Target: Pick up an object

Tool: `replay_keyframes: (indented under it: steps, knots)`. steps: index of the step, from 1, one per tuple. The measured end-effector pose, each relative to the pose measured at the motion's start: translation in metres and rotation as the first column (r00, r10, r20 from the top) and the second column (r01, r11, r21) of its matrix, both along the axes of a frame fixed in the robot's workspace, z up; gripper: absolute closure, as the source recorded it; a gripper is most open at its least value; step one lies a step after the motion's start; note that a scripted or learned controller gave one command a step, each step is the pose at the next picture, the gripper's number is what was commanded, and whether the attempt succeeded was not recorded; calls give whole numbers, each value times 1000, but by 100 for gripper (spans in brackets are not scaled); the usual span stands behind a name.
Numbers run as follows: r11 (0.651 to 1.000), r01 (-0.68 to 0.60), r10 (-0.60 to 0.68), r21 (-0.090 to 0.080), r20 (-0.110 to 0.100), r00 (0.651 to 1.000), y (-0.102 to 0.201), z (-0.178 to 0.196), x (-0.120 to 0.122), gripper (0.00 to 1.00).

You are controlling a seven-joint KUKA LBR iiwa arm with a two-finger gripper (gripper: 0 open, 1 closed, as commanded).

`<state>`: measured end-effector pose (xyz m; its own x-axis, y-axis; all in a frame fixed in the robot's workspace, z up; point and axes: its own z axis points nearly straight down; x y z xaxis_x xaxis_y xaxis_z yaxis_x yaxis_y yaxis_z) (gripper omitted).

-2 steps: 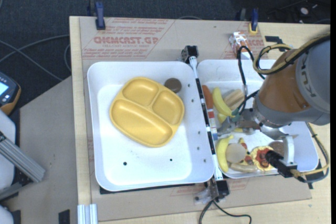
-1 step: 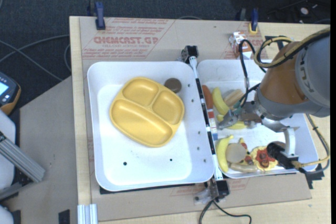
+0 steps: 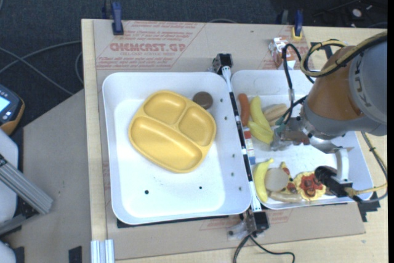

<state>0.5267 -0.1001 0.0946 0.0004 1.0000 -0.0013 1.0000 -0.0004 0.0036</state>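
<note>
My gripper (image 3: 281,137) reaches into the right bin (image 3: 261,79) from the right, low over the bin's middle. It sits just beside a yellow banana-like piece (image 3: 259,122) and a beige bread piece (image 3: 275,112). An orange-red sausage (image 3: 245,108) lies along the bin's left wall. Nearer the front lie a second banana (image 3: 261,180), a grey-brown round piece (image 3: 277,178) and a pizza slice (image 3: 307,185). Nothing visibly hangs from the gripper.
The left bin (image 3: 123,185) holds a yellow divided plate (image 3: 172,130) and a small brown disc (image 3: 202,99) at its far right. The divider between the bins (image 3: 237,126) runs close to the sausage. The arm's bulk covers the right bin's right side.
</note>
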Motion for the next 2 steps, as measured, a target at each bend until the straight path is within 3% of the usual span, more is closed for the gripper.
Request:
replay_keyframes:
  steps: [1,2]
  knots:
    - [1000,-10,10,2,9,1000,78,96,42,100]
    - [1000,-12,12,5,-8,1000,192,90,4,100]
